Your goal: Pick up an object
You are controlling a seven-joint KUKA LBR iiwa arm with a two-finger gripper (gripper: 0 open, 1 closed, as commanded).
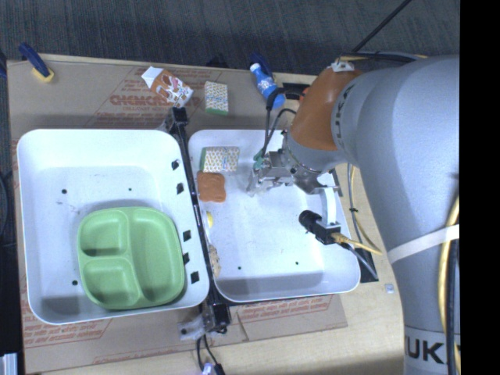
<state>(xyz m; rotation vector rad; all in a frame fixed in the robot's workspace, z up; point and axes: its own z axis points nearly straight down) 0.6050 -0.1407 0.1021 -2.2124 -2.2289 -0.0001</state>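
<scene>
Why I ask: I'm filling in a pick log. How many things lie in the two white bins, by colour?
Green: 1, the plate
Green and white: 1, the patterned packet
Orange-brown: 1, the block
Total: 3
A yellowish speck by the divider is too small to identify, so it is not counted.

Floor [156,14]: dark grey with a fine ribbed weave like carpet, covering the top of the view beyond the bench. A darker shadow band runs on it along the bench's far edge.

Bench top [367,326]: pale, wood-coloured, bare at lower right.

Brown cardboard sheet [117,100] with faded red print lies flat over most of the bench, showing at the far and near sides.

Blue clamp with yellow tip [35,61] sits at the cardboard's far left corner. A second blue clamp [266,80] sits at the far edge, mid-view.

Thin black cable [398,6] crosses the floor diagonally, upper right.

Light: even, from above, with soft shadows.
</scene>
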